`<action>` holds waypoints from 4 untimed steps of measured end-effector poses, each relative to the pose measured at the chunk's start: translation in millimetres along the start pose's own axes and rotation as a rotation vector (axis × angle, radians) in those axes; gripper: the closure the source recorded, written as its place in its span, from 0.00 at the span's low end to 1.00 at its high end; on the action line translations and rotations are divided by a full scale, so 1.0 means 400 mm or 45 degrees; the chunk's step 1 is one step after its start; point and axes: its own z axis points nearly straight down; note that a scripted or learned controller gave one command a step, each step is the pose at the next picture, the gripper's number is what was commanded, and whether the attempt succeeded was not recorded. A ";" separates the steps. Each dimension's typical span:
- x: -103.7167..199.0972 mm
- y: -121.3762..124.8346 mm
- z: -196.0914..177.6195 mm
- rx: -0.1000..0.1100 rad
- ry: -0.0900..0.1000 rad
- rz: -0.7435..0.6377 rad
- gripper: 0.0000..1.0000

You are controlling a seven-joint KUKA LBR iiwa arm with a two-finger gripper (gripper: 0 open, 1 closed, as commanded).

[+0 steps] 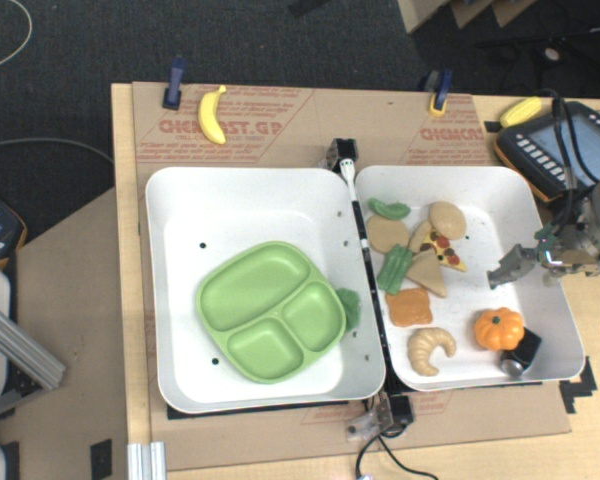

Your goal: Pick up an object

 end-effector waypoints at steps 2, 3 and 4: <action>-0.129 -0.009 0.277 -0.006 -0.001 0.001 1.00; 0.083 -0.006 0.104 -0.009 0.001 -0.011 1.00; 0.082 0.025 0.361 -0.002 -0.001 0.001 1.00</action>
